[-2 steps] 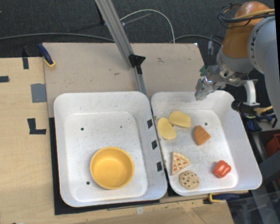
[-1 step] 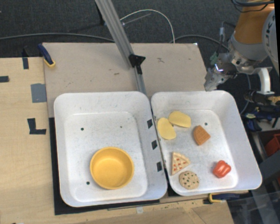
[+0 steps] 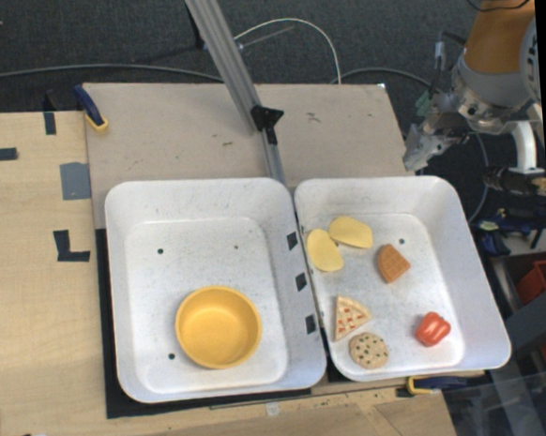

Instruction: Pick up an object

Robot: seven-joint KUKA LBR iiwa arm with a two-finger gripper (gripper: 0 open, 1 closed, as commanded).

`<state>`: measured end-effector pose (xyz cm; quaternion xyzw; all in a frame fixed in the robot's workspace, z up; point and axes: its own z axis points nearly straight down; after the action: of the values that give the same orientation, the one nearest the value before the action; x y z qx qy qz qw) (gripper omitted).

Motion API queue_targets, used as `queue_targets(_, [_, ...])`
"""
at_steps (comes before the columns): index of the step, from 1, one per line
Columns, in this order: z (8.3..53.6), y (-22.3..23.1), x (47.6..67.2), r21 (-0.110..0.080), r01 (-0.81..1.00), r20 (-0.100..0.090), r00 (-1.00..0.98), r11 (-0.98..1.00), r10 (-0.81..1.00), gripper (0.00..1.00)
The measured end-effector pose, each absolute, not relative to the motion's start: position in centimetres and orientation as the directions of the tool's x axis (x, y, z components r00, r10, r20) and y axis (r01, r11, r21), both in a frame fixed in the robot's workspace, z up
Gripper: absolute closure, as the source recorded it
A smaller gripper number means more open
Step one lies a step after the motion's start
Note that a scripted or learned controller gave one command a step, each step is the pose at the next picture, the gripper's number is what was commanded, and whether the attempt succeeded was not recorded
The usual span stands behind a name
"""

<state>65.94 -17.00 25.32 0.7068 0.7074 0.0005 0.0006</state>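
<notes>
I am hovering the gripper (image 3: 416, 150) beyond the right bin (image 3: 460, 209); its grip I cannot tell. The red pepper (image 3: 432, 329), lying near the front corner, looks light, stiff, slippery; I'd pinch its middle.

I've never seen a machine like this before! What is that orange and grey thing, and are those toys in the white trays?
That orange and grey thing is a robot arm. It reaches in from the right, and at its end is a two-finger gripper for grabbing things. Here it hangs above the top corner of the right tray, holding nothing. The picture comes from one camera fixed above the bench, looking down at a slant. Yes, they look like toy food! The right white bin holds two pale yellow slices, a brown bread-like piece, a pizza wedge, a round speckled cookie and a small red pepper. The left white bin holds a round yellow bowl. The robot's job is to pick one thing up.
</notes>
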Motion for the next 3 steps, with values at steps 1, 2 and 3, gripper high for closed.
queue_targets(1, [24.4,-12.4,66.4,-0.001,1.000,0.001,-0.005,0.005,1.000,1.00])
queue_targets(2, [24.4,-7.9,65.9,-0.002,1.000,0.001,-0.005,0.005,1.000,1.00])
queue_targets(3, [23.1,-2.4,65.2,-0.003,1.000,0.001,-0.006,0.006,1.000,1.00])
